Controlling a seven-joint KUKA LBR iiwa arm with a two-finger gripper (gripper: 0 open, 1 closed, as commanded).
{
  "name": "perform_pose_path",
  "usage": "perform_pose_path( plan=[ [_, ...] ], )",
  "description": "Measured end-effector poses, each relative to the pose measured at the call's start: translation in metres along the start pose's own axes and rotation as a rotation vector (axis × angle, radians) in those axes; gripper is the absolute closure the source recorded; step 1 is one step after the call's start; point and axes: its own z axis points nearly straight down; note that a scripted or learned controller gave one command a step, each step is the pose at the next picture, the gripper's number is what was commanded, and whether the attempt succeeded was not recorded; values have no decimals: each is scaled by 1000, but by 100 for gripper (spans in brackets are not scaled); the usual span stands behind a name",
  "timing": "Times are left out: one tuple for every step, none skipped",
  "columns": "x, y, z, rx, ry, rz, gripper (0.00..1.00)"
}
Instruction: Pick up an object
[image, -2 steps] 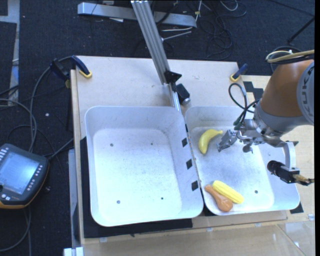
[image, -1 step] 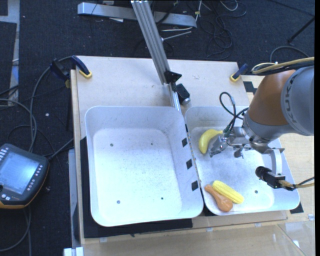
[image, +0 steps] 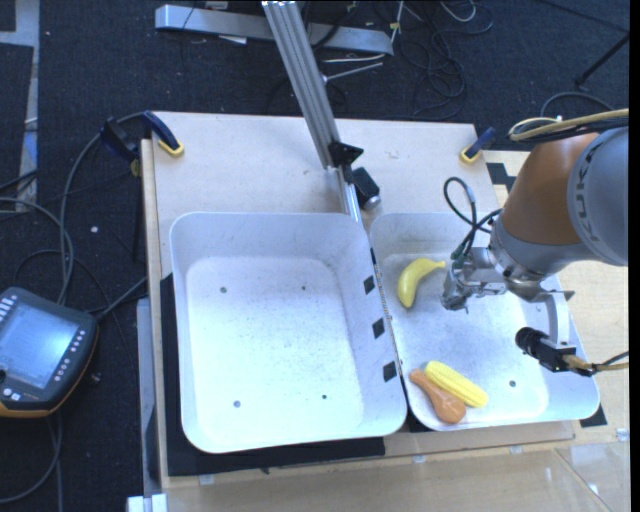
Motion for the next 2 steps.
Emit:
perform_pose_path(
  plan=[
    [3, 10, -49, -4, 0, -1, 100],
    [0, 12, -91, -4, -1, 0, 100]
  ],
)
